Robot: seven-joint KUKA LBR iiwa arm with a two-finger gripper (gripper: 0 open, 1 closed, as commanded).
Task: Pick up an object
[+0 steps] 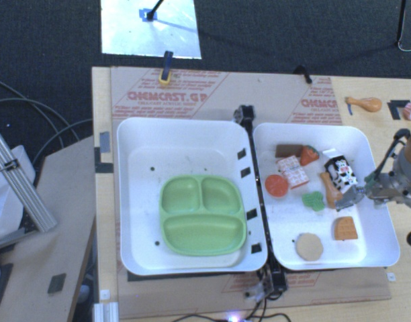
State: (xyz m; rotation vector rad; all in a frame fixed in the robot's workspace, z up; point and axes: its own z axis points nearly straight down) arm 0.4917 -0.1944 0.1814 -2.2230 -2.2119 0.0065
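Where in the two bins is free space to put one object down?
Free: left bin floor behind and left of the green tray; right bin front-left corner beside the tan disc. Crowded: its middle, around the gripper.

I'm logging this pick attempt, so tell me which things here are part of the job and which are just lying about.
Part of the job: gripper; right bin with black-and-white toy, orange block, green piece, red ball, tan disc.

Lying about: left bin, green divided plate, clamp.
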